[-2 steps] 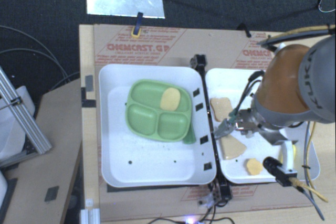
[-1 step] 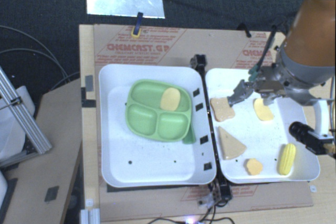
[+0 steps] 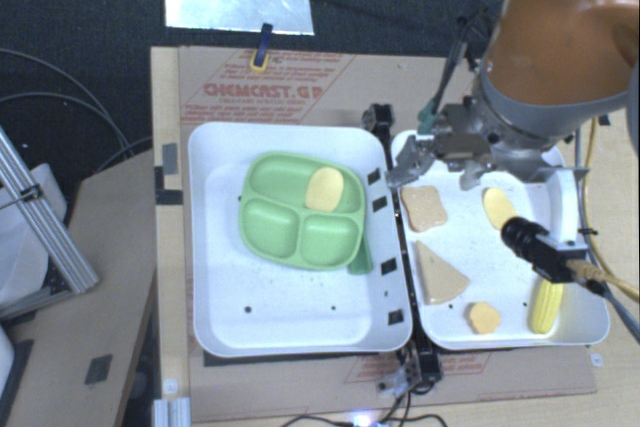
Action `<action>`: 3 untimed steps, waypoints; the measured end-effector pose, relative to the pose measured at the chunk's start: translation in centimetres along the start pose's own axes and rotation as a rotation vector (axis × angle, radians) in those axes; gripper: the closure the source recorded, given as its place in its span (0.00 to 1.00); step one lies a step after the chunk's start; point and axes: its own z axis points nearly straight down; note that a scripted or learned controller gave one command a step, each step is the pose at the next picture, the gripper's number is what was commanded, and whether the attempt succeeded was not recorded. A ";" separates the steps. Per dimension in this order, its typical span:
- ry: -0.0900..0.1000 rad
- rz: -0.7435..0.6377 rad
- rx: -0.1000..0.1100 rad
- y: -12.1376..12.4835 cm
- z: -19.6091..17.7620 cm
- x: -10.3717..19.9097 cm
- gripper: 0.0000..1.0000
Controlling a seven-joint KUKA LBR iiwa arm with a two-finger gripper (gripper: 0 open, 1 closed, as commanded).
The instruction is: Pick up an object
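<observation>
My gripper hangs over the far left part of the right bin, below the arm's orange band. Its fingers stand apart and open, with nothing between them. Just under and in front of it lies a tan toast slice. A yellow oval piece lies to the right of the toast. Nearer the front are a pale triangular wedge, a small orange-yellow piece and a corn cob.
The left bin holds a green divided plate with a yellow piece in its far right compartment. A black cylinder with a cable juts over the right bin. The arm's bulk hides that bin's far right corner.
</observation>
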 end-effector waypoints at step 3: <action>-0.007 0.013 0.019 -0.3 24.0 7.7 0.00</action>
